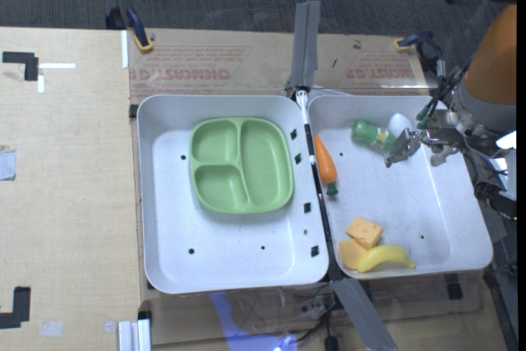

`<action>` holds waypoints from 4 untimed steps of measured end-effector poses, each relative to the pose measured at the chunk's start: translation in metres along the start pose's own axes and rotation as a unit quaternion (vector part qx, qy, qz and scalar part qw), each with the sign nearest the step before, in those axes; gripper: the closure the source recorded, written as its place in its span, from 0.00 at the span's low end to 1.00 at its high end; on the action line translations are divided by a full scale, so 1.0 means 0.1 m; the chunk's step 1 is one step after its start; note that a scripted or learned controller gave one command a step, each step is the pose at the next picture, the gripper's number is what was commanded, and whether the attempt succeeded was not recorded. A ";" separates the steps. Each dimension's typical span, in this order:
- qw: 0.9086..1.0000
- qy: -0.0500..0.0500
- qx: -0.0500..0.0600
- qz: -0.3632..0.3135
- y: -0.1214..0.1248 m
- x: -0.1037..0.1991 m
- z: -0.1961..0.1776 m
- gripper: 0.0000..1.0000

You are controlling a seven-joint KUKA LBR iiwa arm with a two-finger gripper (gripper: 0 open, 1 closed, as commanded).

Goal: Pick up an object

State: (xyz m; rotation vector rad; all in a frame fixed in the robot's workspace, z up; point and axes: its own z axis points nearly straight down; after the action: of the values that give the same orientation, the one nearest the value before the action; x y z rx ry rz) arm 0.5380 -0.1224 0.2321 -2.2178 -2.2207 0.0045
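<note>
While the arm [493,70] reaches in, its fingers [401,150] hang beside the green bottle [369,133].

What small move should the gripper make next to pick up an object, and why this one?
Probably a short move down and toward the left, onto the green plastic bottle. The gripper hangs over the right white bin right next to that bottle, with nothing seen between its fingers. The orange carrot, the yellow banana and the yellow cheese wedge lie farther away.
</note>
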 end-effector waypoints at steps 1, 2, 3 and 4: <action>0.997 -0.001 -0.002 -0.083 0.96 0.07 0.44 0.00; 0.990 -0.002 -0.003 -0.141 1.21 0.14 -0.13 0.00; 0.990 -0.001 -0.001 -0.143 1.13 -0.04 0.46 0.00; 0.995 -0.001 -0.002 -0.095 1.21 0.28 -0.26 0.00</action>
State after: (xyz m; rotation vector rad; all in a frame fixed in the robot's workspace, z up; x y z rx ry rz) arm 0.6593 -0.0943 0.2575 -1.9996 -2.4251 0.0015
